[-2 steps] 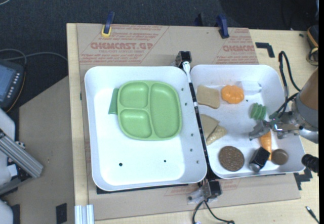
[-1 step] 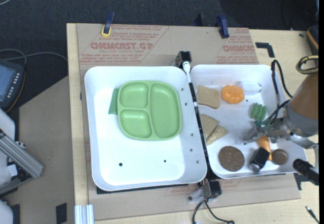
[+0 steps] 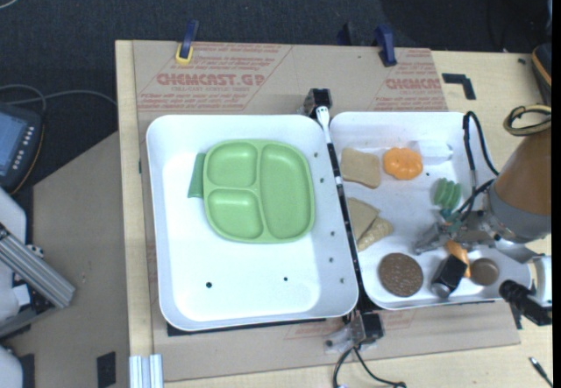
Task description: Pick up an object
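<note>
Tool low in rt bin, grip state unclear, brown disc just left.

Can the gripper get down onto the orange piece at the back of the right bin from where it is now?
Probably yes. The orange piece lies apart from the tan piece beside it, with nothing on top; the gripper sits nearer the bin's front.

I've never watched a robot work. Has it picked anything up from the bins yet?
Apparently not yet. The gripper is down in the right bin among small items, beside a green object and above a brown disc. Nothing is visibly lifted. The green divided plate lies in the left bin. Grasping and lifting remain.
</note>
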